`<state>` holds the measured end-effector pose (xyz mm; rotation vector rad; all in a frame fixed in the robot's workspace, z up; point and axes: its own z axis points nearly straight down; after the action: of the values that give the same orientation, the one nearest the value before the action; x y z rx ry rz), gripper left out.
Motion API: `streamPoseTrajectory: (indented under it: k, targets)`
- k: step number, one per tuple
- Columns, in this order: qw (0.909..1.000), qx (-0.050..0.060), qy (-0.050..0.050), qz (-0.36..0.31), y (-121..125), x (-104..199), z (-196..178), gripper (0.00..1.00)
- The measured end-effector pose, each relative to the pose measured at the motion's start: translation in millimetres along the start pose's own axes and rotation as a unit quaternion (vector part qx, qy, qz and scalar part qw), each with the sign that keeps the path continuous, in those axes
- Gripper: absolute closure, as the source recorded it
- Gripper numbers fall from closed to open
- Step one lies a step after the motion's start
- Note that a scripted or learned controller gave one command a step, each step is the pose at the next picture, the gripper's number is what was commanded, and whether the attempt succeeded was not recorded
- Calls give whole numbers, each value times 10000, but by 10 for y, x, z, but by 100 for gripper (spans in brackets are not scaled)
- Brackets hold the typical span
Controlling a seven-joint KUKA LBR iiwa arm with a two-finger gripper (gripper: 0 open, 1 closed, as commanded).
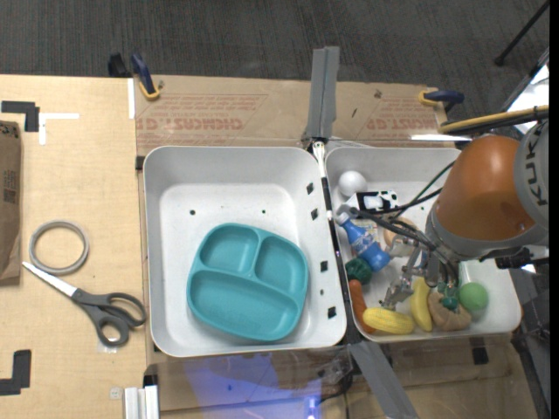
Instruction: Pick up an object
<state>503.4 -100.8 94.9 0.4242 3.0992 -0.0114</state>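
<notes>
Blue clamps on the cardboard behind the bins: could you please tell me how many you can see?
2. One blue clamp grips the cardboard's far left corner, and the other blue clamp its far right corner, behind the right bin. The arm could hide more.

The surface (79,147) is pale wood, with a sheet of brown printed cardboard (227,112) laid across its far side and held by blue clamps (144,75) at the edge. Two shallow white bins sit side by side on it: the left bin (175,173) and the right bin (515,317), their inner walls touching along the middle. To the left of the bins, directly on the wood, lie a roll of clear tape (58,246) and, just beside it and nearer the front, grey-handled scissors (92,305) with blades pointing left. A brown paper bag (9,199) rests at the far left edge. Black tape marks (22,112) sit near the corners.
</notes>
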Motion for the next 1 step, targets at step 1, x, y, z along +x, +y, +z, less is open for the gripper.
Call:
streamPoseTrajectory:
  k: [1]
  targets:
    - [10000, 24, -58, 9, -34, -37, -106, 100]
